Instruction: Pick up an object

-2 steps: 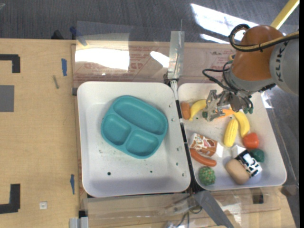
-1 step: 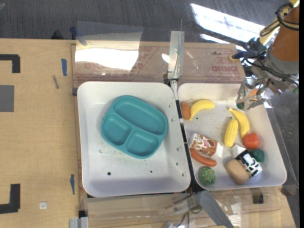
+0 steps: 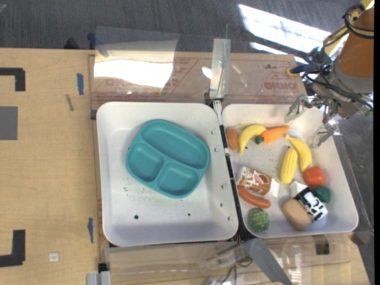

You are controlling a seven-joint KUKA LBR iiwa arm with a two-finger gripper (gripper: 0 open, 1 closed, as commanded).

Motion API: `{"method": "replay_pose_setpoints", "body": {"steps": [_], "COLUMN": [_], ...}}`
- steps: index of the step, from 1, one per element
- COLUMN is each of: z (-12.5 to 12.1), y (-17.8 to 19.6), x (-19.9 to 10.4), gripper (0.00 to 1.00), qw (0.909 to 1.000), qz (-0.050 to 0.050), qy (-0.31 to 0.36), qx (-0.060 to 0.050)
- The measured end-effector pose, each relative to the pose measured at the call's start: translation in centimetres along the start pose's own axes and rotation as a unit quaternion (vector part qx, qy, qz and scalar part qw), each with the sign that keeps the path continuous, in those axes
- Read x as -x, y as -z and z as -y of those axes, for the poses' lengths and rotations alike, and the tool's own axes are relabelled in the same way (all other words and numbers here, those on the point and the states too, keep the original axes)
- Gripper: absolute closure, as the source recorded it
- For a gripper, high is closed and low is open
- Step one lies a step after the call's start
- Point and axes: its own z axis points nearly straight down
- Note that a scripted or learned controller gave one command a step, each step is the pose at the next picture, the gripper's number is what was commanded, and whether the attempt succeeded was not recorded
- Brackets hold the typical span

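The right bin (image 3: 347, 209) holds several toy foods. A banana (image 3: 250, 135) and a carrot (image 3: 274, 134) lie at its back. A corn cob (image 3: 288, 165) and a second banana (image 3: 301, 151) lie mid-bin, with a red pepper (image 3: 314, 175) beside them. My gripper (image 3: 312, 119) hovers over the bin's back right corner, just behind the second banana. It is open, with nothing between its fingers.
A teal divided plate (image 3: 168, 158) lies in the left bin (image 3: 113, 218). Toward the right bin's front are a snack packet (image 3: 255, 181), a sausage (image 3: 254, 199), a green ball (image 3: 257, 219), a tan bread roll (image 3: 295, 214) and a black-and-white toy (image 3: 312, 203). A clear divider (image 3: 220, 70) stands behind the bins.
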Motion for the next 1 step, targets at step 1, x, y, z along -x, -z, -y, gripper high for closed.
{"method": "replay_pose_setpoints", "body": {"steps": [1], "z": [-5.67], "y": [-8.13], "x": [-2.27], "gripper": [0.0], "qw": [0.9998], "qz": [0.0], "qy": [-0.02], "qx": [0.0]}}
